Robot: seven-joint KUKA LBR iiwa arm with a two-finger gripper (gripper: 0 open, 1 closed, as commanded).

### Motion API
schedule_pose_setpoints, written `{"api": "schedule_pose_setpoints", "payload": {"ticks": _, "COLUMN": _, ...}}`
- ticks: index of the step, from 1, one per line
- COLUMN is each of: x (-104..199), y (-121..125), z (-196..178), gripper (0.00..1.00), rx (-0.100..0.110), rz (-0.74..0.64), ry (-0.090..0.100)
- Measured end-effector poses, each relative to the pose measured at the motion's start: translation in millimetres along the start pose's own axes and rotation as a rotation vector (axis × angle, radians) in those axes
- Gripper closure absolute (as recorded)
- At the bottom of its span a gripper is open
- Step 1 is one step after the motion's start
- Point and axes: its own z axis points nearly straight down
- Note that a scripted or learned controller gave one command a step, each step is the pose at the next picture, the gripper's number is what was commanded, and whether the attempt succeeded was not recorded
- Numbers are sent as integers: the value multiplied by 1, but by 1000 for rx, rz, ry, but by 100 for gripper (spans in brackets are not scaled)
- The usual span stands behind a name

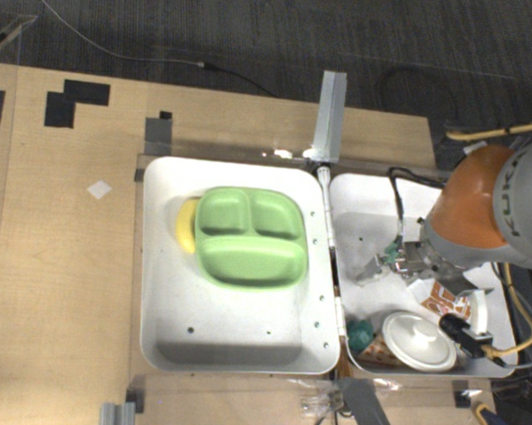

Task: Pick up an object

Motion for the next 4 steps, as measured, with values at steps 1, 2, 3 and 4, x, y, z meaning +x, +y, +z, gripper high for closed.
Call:
{"api": "schedule_pose_setpoints", "payload": {"ticks": 1, "x": 0, "y": 1, "z": -11, "gripper": 100, "rx": -3, "rz": -1, "ry": 0}}
{"api": "schedule_pose_setpoints", "payload": {"ticks": 2, "x": 0, "y": 1, "z": -11, "gripper": 0, "rx": -3, "rz": -1, "ry": -1}}
{"api": "schedule_pose_setpoints", "payload": {"ticks": 3, "x": 0, "y": 3, "z": -22, "gripper": 100, "rx": -7, "rz": -2, "ry": -1}}
{"api": "schedule_pose_setpoints", "payload": {"ticks": 4, "x": 0, "y": 3, "z": -22, "gripper": 0, "rx": -7, "rz": -2, "ry": -1}}
